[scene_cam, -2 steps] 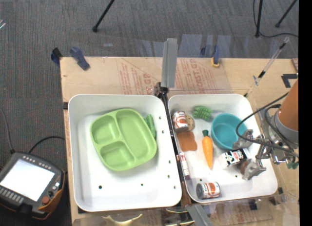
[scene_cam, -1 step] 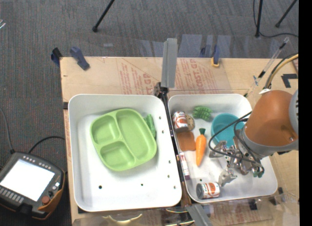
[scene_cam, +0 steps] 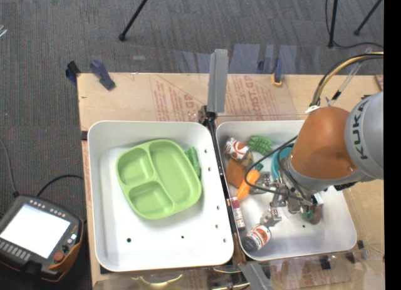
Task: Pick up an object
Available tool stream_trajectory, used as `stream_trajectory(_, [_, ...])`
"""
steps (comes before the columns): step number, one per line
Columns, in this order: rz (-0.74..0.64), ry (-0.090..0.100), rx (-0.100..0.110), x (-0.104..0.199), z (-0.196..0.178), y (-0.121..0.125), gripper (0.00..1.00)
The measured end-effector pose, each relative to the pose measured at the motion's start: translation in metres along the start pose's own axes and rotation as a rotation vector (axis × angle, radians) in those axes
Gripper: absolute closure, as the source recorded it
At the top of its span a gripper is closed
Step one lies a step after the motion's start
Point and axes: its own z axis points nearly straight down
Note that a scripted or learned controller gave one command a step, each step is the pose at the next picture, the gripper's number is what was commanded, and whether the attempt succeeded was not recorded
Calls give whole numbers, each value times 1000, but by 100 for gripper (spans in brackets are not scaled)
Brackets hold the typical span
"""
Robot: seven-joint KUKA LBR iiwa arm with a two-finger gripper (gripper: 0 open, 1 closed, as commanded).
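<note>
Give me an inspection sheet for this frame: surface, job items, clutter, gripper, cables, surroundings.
Surface: wooden bench bearing two white bins, left bin and right bin.
Job's things: right bin holds a red-and-white can, a green toy, an orange piece, a small bottle and a second can lying near the front edge.
Clutter: green divided plate in the left bin.
Gripper: gripper low over the right bin, above the second can; grip state unclear.
Cables: black cables looping behind the arm.
Surroundings: teach pendant on the carpet, tripod legs behind.
</note>
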Motion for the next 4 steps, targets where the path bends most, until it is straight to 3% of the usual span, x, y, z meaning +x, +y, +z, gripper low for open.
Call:
stream_trajectory(1, [414,4,2,-65,1,11,0])
stream_trajectory(2, [586,7,2,-20,2,-17,0])
stream_trajectory(3, [841,25,11,-88,4,5,0])
stream_trajectory(4, [792,21,12,-113,2,9,0])
